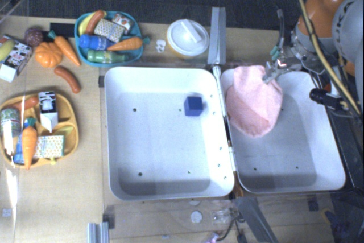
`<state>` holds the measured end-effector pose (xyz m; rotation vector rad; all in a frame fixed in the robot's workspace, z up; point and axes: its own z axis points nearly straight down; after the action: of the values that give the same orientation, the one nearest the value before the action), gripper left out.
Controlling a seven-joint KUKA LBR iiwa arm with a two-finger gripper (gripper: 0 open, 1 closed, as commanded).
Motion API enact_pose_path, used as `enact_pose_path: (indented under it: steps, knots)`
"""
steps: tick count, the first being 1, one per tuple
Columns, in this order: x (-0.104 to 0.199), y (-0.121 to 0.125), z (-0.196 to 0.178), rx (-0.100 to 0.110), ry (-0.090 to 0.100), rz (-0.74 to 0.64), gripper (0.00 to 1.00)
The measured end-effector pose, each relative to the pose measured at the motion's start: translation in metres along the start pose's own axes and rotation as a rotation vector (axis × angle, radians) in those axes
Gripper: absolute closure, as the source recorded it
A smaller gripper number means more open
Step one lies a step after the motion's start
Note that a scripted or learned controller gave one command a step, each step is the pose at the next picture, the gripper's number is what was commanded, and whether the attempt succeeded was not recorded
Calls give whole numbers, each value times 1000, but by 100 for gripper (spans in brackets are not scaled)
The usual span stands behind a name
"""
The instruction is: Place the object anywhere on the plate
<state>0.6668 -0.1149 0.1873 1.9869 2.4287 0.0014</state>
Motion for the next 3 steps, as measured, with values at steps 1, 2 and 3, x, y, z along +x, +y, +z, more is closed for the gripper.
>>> enact_pose_path:
  steps: [1, 2, 3]
  knots:
    - [2, 2, -38, -2, 0, -10, 100]
    - [54, -2, -39, -1, 1, -415, 100]
    - [105, -10, -34, -2, 2, -817, 100]
